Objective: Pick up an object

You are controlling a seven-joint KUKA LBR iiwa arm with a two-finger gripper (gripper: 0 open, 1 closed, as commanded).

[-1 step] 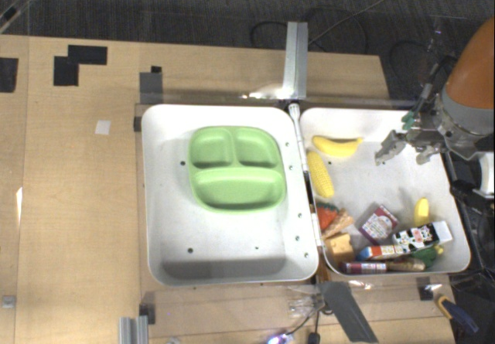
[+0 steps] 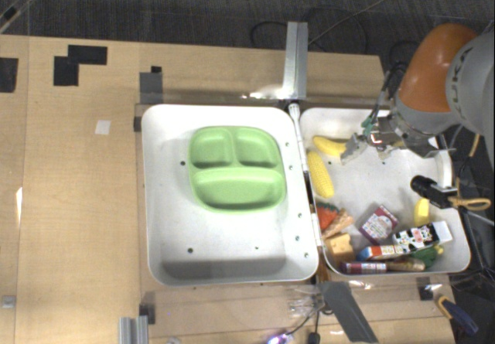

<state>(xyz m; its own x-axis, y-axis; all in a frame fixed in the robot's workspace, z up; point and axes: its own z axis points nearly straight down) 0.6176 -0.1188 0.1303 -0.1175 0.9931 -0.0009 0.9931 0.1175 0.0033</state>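
My gripper (image 2: 368,148) hangs over the upper middle of the right bin (image 2: 461,257), fingers apart with nothing between them. A yellow banana (image 2: 328,146) lies just to its left near the bin's top-left corner. Below the banana a corn cob (image 2: 320,175) rests along the left wall. Further down lie a red piece (image 2: 328,219), a tan block (image 2: 338,245), a purple packet (image 2: 379,223), a small yellow item (image 2: 421,211) and a black-and-white box (image 2: 418,236). A marker-like stick (image 2: 377,266) lies along the front wall.
The left bin (image 2: 166,257) holds a green divided tray (image 2: 236,167) near its back. A metal post (image 2: 296,56) stands behind the wall between the bins. White floor shows in the right bin's middle, below the gripper.
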